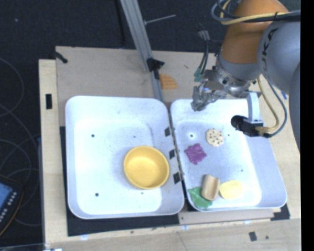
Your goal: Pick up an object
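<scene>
The hand (200, 101) hangs over the far left corner of the right bin (261, 163), with nothing seen between its fingers; whether they are spread or closed I cannot tell at this slant. By my reading the step in hand is the approach: no object has been chosen or touched yet, so the pick is still all to do. The things to pick lie in that same bin, all nearer the camera than the hand. Closest, just past the hand toward the camera, is a speckled disc (215, 137); a purple lump (195, 153) lies a little beyond it. Well apart from the hand, at the bin's near edge, a tan cylinder (210, 186) touches a yellow piece (230, 190) and rests partly over a green scrap (198, 198). The next move calls for carrying the hand toward the camera over one object, likely the disc or the purple lump since both lie apart from their neighbours, then lowering it squarely. The left bin (89, 119), off to the hand's side, holds a yellow bowl (145, 167). Both bins sit on the counter (94, 69).
</scene>
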